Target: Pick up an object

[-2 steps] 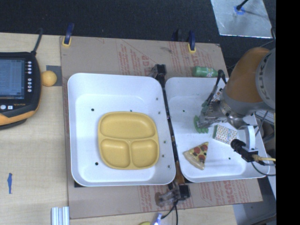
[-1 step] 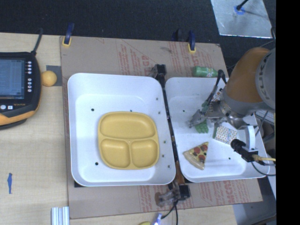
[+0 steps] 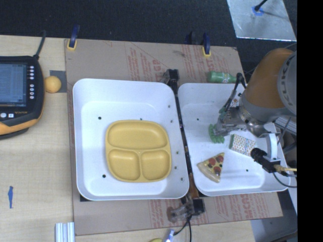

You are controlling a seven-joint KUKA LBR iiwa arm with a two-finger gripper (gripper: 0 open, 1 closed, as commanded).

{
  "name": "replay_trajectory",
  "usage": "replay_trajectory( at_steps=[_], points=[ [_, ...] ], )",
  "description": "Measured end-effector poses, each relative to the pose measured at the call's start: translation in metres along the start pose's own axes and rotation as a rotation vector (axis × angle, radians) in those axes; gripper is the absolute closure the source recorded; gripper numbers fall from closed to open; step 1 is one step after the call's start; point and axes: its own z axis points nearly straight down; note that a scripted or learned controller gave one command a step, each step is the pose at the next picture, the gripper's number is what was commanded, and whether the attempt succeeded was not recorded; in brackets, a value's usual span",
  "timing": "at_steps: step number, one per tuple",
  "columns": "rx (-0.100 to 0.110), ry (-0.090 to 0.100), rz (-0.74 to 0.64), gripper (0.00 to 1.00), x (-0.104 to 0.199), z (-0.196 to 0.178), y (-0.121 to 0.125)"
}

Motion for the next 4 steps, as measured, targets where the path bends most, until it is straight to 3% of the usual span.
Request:
replay_trajectory(
  at_steps=[1,2,3,4],
  points=[
    [0.0,-0.001,-0.001,0.0,0.0,0.0,0.0],
    [0.001,0.003,0.009,0.0,-0.012,0.034,0.015],
    [-0.002,0.001,0.009,1.0,-0.013,0.024,0.016],
    [0.003,0.008,0.007,1.0,0.063,-0.067,-0.01]
  ],
)
